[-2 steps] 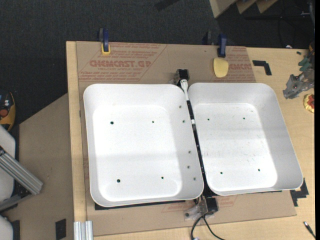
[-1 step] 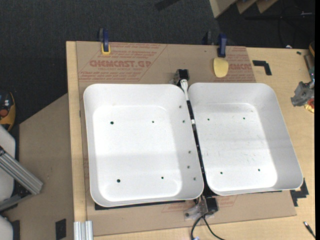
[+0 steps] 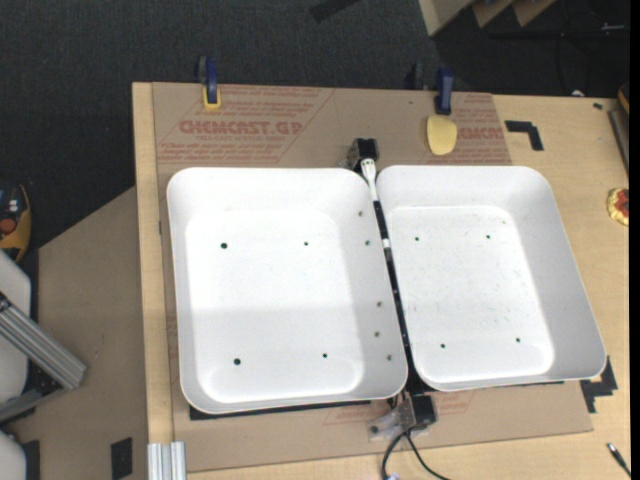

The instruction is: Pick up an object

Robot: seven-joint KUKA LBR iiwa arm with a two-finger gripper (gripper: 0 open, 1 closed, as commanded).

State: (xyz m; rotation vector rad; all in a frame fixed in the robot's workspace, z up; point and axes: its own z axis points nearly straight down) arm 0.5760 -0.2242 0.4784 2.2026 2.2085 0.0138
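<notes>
Two shallow white bins sit side by side on a brown cardboard-covered worktop (image 3: 300,108), seen from above at a slant. The left bin (image 3: 190,268) and right bin (image 3: 560,258) are smooth plastic with rounded corners and raised rims; their inner edges almost touch along a thin black strip (image 3: 385,258). Small dark dots mark each floor. Both floors are bare white, with no object to pick lying on them. Blue clamps (image 3: 208,73) grip the far edge of the board. A pale yellow pad (image 3: 441,135) rests just behind the right bin.
</notes>
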